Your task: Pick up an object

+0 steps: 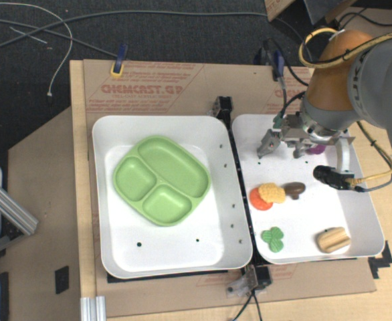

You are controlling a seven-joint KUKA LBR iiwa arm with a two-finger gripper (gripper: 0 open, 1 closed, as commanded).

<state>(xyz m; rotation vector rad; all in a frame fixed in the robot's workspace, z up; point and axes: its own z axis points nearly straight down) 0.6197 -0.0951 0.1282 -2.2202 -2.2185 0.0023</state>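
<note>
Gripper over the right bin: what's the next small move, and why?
Probably shift the gripper toward the near side of the right bin, over the orange and yellow piece, then descend. It hangs at the bin's far end, where only a small purple thing peeks from under the wrist; the brown piece, green piece and tan block all lie nearer.

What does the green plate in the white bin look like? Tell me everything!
The green plate is light green, looks like smooth plastic, and has rounded corners. It is split into three sections: one long one along the far side and two smaller ones nearer the camera. All three look bare. It lies flat, turned at an angle, a bit left of the middle of the left bin. Only the bin floor touches it; the food toys sit in the other bin.
</note>
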